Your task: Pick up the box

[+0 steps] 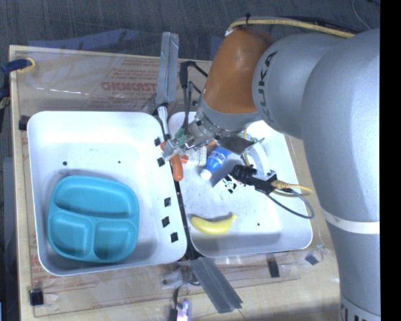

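My gripper (187,141) is low over the far left corner of the right bin (295,229), under the orange wrist band. A small pale box (198,155) with coloured print lies just below it, partly hidden by the gripper. Whether the box is touched or held is not visible. A blue bottle with a white cap (216,162) lies right beside the box.
An orange stick-shaped item (178,168) lies along the right bin's left wall. A yellow banana (212,223) rests near that bin's front. The left bin (35,136) holds a blue divided tray (93,218). The arm covers the right bin's far right.
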Robot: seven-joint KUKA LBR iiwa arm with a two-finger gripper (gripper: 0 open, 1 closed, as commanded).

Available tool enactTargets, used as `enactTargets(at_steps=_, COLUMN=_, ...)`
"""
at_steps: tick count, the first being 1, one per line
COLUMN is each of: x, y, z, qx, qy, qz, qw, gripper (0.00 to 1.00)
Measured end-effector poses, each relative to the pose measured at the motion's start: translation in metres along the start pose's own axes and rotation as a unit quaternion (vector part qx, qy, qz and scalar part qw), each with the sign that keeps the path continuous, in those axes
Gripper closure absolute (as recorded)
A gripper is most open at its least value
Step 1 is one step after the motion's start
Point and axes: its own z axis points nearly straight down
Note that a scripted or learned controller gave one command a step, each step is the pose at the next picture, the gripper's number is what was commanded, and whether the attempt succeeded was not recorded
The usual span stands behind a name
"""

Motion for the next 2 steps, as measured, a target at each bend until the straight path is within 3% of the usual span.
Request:
enactTargets(at_steps=1, x=-0.097, y=-0.038, z=-0.074, qx=-0.002, qy=-0.001, qz=0.09, qw=0.9959, gripper=1.0)
enactTargets(at_steps=2, x=-0.04, y=-0.049, z=0.001, qx=0.0, qy=0.0, qz=0.102, qw=0.9948, gripper=1.0)
